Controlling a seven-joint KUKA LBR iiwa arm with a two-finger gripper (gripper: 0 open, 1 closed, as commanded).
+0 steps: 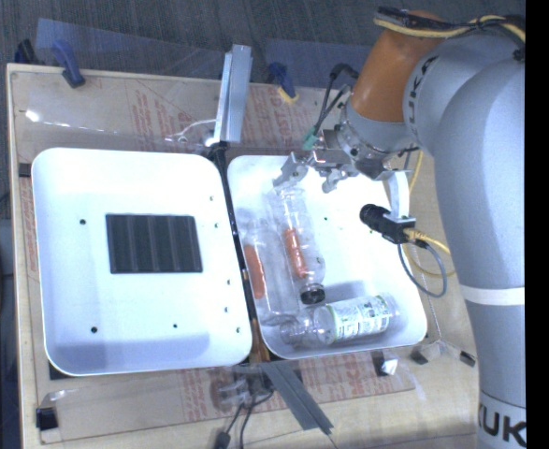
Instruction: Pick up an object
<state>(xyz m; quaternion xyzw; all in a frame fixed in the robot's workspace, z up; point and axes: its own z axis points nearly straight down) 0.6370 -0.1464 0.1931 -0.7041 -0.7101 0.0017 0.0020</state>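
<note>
Three clear plastic bottles lie in the right bin point(400, 279), and none is lifted yet. Nearest the camera, along the bin's front wall, a bottle with a white label point(349, 320) lies on its side. Just behind it and touching it near the cap, a bottle with an orange label point(297, 246) runs lengthwise up the bin, its dark cap toward the front. Beside that, against the wall shared by the two bins, is a third bottle point(255, 271), also orange-marked and harder to make out. The left bin point(68, 251) holds a dark ribbed pad point(153, 243) at its middle.

Farther back, the gripper point(313, 168) hangs over the rear of the right bin, just above the far end of the orange-label bottle. Its fingers stand parted, with nothing between them.

By my reading this is the approach step: the gripper is poised over a target but has not closed. The next move calls for a straight descent so the fingers straddle the bottle's narrow width, then a firm close. Smooth, round plastic could slip or roll aside, and the neighbouring bottles leave little room.
</note>
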